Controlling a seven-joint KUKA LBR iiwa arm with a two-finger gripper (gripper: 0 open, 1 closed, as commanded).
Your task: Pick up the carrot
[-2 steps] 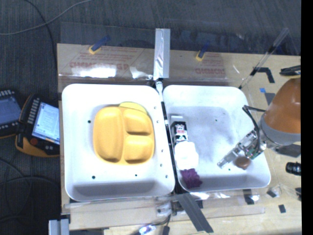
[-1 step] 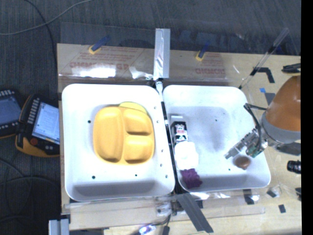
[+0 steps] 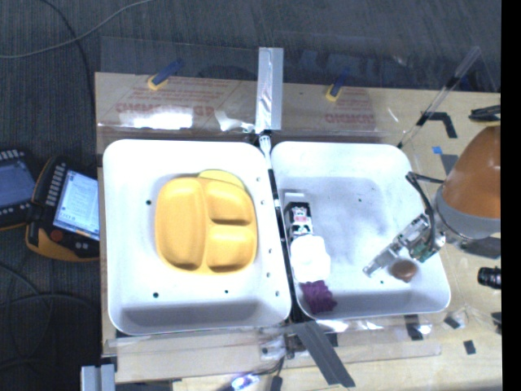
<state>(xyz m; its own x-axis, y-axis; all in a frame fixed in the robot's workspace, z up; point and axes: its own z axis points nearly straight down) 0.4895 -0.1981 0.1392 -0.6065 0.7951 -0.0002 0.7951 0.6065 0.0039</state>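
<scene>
The hand hangs low beside a brown object.

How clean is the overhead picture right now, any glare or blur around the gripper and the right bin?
Camera view: the gripper looks soft and slightly blurred; glare washes out the white object in the right bin; the clear sheet behind the bins reflects light; the purple item stays readable.

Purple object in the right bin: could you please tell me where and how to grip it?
Grip the purple object across its middle, left to right, from above, I'd judge: a white lump crowds its far side, the bin wall its front.
</scene>
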